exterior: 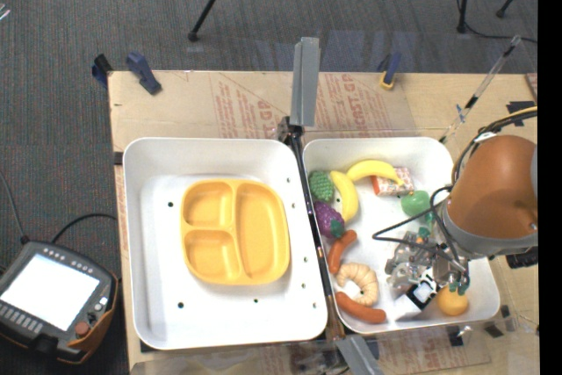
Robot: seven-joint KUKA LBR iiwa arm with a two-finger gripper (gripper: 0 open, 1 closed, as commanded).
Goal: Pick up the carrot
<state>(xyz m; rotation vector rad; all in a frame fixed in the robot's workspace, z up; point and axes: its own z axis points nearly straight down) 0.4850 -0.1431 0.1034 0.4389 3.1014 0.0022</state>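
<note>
The carrot is a short orange-red stick lying at a slant by the left wall of the right bin, just below a bunch of purple grapes. My gripper hangs low over the bin's right half, about a hand's width to the right of the carrot, above a small black-and-white item. The orange wrist band covers the bin's right side. Nothing of the carrot lies under the gripper.
Around the carrot lie a curled shrimp-like toy, a red sausage, two bananas, a green vegetable, a green fruit, a small box and an orange. The left bin holds a yellow divided plate.
</note>
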